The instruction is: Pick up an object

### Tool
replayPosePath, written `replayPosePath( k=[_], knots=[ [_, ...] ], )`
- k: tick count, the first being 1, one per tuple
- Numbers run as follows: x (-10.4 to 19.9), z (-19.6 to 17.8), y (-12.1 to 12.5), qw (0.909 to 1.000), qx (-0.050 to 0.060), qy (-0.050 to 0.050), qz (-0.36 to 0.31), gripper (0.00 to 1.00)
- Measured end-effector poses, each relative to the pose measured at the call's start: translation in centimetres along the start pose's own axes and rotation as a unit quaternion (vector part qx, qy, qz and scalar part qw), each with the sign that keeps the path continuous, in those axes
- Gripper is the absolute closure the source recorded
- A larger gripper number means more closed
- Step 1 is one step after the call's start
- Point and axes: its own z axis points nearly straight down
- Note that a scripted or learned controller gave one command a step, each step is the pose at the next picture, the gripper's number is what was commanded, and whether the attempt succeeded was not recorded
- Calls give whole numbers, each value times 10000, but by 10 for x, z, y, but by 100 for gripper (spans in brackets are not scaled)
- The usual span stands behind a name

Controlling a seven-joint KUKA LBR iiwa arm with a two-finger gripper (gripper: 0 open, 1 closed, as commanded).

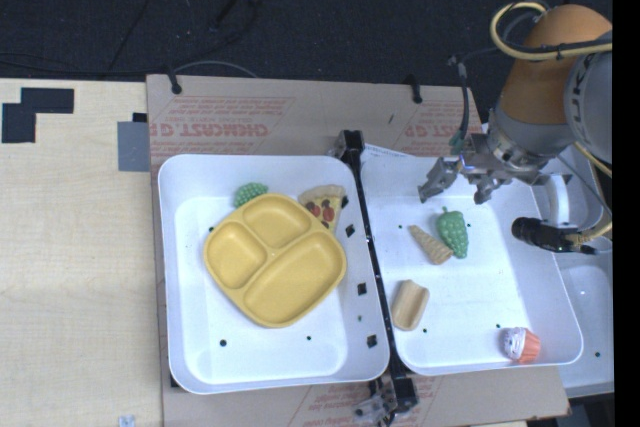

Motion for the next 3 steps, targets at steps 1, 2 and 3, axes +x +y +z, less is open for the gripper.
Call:
replayPosePath(
  k=[1,2,3],
  knots=[
    [0,-8,3,10000,-64,-7,-8,0],
    [8,41,-1,10000,-42,-4,-12,0],
    [13,105,0,10000,-43,-6,-17,0]
  ],
)
